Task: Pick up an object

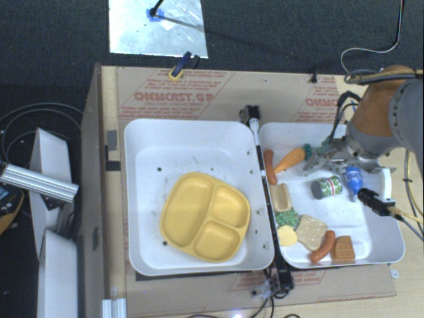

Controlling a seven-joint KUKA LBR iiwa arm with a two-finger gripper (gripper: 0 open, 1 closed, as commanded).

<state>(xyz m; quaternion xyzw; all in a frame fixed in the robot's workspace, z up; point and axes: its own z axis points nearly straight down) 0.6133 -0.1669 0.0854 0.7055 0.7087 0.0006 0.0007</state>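
Two shallow white bins are seen side by side on the worktop [199, 88], which is lined with printed brown cardboard. The left bin [142, 144] holds a yellow divided tray [205, 217] lying toward its 5 o'clock area, tilted slightly.

The right bin [384, 234] carries the small things. At its 10 o'clock corner a red sausage [269, 167] lies along the dividing wall, and an orange carrot [290, 158] with a green top is set just beside it, pointing toward 8 o'clock. Near the centre a dark can [327, 187] with a green label is lying on its side, and a blue bottle [353, 177] lies just at its 2 o'clock side. Toward 7 o'clock a beige piece [283, 197], a green pea pod [287, 217], a yellow disc [287, 236] and a pale slice of bread [310, 230] are grouped close together. At 6 o'clock a second sausage [323, 246] lies touching a brown cracker [343, 249].

The arm [387, 114] is seen entering from 3 o'clock, its orange band above the bin's 1 o'clock corner. The tool [329, 152] is placed low over the bin's 12 o'clock area, between the carrot's green top and the blue bottle, just above the can. Whether it is released or clenched cannot be told, and nothing is seen to be held by it.
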